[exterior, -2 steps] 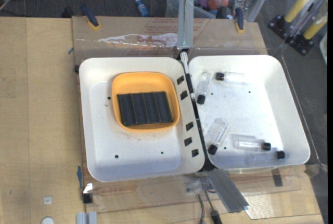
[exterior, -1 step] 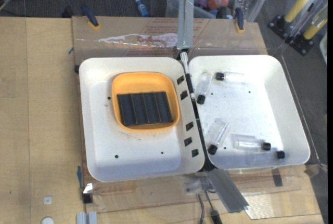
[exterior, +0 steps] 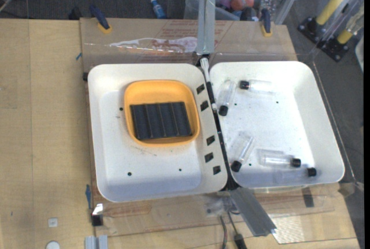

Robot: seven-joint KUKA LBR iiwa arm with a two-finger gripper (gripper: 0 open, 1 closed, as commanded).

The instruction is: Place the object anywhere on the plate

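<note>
An orange plate point(exterior: 162, 112) with rounded corners sits in the left bin's point(exterior: 110, 178) far half. A dark ribbed rectangular object point(exterior: 161, 121) lies flat on it, toward its near edge.

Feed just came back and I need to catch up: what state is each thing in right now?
Plate: in left bin, upright, holding a dark ridged block.
Tubes: five, capped, lying flat in right bin, e.g., none on the plate.

The tan bench point(exterior: 40, 97) bears two white bins point(exterior: 110, 167) (side by side, touching) on taped cardboard point(exterior: 144, 31).
</note>
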